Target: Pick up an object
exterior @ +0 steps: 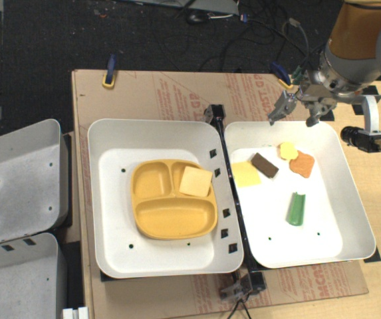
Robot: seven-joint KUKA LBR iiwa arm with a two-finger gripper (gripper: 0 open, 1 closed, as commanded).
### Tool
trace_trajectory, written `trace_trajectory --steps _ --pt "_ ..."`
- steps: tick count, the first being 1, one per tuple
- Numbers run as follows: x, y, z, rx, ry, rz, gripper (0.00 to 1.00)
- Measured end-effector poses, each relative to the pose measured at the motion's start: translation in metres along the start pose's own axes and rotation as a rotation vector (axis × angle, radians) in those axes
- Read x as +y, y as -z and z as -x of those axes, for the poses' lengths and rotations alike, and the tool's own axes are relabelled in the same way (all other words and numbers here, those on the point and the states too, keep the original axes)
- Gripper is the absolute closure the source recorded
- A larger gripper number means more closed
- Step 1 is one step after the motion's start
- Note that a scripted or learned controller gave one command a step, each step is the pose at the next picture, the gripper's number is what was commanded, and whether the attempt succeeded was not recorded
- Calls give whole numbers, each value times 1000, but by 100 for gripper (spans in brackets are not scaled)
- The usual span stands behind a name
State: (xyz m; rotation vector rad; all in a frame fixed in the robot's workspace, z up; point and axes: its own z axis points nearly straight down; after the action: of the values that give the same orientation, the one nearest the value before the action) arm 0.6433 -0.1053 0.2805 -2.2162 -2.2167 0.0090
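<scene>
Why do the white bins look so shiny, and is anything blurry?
In the camera view, light from above glares softly off the right bin and left bin; the green block casts a small shadow; the tool looks slightly blurred, while the yellow tray is sharp.

The brown board (177, 88) under the two bins carries red printed lettering, seen upside down or slanted along the upper middle and lower right of the frame. The letters are too small and broken to read as words. No other labels or numbers are legible.
</scene>
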Motion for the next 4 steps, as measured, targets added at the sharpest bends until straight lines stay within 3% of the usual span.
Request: trace_trajectory --steps 1,2,4 --pt "2 5 0 -1 1 9 0" --pt "-2 -39 -3 -1 0 5 0" --pt "5 -164 -7 -1 3 4 0"
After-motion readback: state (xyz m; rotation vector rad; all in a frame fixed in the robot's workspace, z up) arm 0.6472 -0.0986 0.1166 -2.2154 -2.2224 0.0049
